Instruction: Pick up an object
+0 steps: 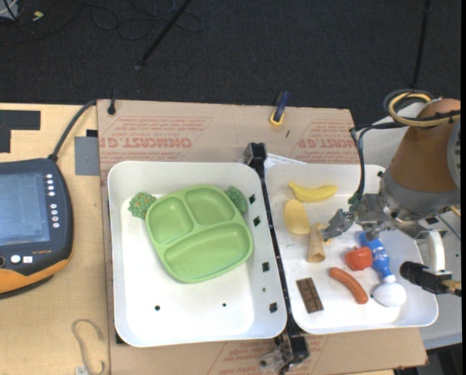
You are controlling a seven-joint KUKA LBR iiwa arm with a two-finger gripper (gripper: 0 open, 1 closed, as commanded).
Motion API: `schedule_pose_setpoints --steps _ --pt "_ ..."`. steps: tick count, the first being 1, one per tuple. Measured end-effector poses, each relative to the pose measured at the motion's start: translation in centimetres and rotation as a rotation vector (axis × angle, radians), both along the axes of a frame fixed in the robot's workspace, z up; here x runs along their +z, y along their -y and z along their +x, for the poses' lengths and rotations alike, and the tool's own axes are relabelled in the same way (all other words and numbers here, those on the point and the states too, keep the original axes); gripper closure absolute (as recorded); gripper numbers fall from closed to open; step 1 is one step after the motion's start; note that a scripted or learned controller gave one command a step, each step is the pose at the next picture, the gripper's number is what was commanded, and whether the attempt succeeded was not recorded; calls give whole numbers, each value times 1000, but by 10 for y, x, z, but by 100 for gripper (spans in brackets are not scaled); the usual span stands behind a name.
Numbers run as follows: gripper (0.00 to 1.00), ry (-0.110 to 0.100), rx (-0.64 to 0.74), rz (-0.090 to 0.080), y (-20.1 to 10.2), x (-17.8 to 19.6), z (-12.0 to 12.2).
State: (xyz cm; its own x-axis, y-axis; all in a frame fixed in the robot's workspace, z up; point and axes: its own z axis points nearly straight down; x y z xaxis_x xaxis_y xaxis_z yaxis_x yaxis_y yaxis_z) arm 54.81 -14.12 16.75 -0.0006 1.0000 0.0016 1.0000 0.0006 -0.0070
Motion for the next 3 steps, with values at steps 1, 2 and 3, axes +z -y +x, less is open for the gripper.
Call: schedule_pose_setpoints --steps 1,2,3 --pt "0 -2 1 2 -8 -54 -10" --pt "0 2 0 0 -10 -81 -10" --pt "100 2 -7 1 -9 -70 -11"
